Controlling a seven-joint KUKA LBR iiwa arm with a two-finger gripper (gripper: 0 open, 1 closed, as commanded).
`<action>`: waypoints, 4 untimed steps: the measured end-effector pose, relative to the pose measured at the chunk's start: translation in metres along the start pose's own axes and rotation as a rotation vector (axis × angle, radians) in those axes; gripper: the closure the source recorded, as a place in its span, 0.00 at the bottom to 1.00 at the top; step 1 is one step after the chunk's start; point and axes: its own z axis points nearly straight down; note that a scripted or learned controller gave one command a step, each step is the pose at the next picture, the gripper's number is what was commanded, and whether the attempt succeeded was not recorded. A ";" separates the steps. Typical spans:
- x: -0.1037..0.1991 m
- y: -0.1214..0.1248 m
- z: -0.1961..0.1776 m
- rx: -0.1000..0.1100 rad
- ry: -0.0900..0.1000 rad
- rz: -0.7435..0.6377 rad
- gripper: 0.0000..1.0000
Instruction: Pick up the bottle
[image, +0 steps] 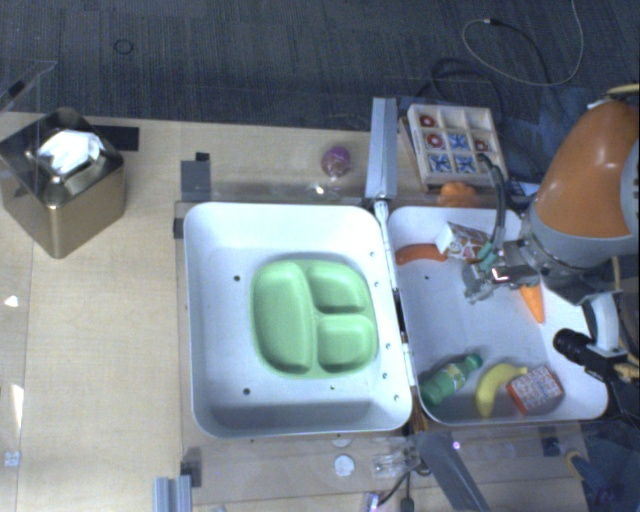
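Note:
The bottle is small and green with a pale label. It lies on its side at the front left corner of the right bin, next to a banana. My gripper hangs over the middle of the right bin, well behind the bottle and apart from it. Nothing shows in the gripper. The grey arm with its orange band comes in from the right and hides part of the bin's right side.
A red and orange box lies right of the banana. A carrot, a crumpled packet and an orange piece lie near the gripper. The left bin holds a green divided plate.

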 end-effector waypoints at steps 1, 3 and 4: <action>0.000 0.000 0.000 0.001 0.000 -0.001 0.00; -0.027 -0.036 0.149 -0.005 0.000 0.041 0.00; -0.029 -0.032 0.136 -0.018 -0.007 0.039 1.00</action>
